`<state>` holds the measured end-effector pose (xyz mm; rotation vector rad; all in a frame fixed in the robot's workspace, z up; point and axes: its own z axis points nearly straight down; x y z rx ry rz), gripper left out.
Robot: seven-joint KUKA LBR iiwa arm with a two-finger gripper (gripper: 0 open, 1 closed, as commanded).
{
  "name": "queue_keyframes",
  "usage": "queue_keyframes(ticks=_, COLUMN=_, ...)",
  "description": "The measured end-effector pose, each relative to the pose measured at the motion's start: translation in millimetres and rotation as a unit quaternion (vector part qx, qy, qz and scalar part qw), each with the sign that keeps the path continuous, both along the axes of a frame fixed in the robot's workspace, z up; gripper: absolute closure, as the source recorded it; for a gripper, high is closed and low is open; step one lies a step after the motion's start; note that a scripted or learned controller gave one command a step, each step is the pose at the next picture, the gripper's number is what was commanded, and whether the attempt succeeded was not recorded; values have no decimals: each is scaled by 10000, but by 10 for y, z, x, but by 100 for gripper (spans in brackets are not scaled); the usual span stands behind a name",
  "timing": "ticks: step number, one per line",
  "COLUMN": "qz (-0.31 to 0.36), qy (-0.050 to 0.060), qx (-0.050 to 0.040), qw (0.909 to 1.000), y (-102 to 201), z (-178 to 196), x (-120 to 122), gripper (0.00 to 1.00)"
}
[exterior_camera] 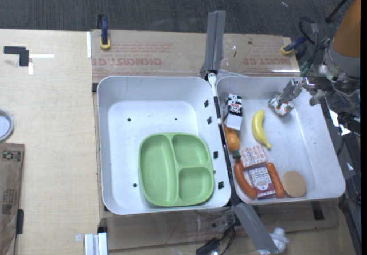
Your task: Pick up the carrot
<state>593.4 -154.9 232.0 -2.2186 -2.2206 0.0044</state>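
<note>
The orange tapered carrot [232, 140] lies against the left wall of the right shallow white bin [321, 150]. A curved yellow banana [260, 128] lies just right of the carrot. The metal two-finger gripper [282, 105] hovers beyond the banana, upper right; finger opening cannot be determined.

orange carrot [231, 138], yellow banana [260, 128], green plate [175, 169], white bins [155, 94].
</note>
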Motion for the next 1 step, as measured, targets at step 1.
queue_keyframes(ticks=1, qz=-257, qy=1, qx=2, qw=9997, y=213, z=-604, x=-632, gripper=0)
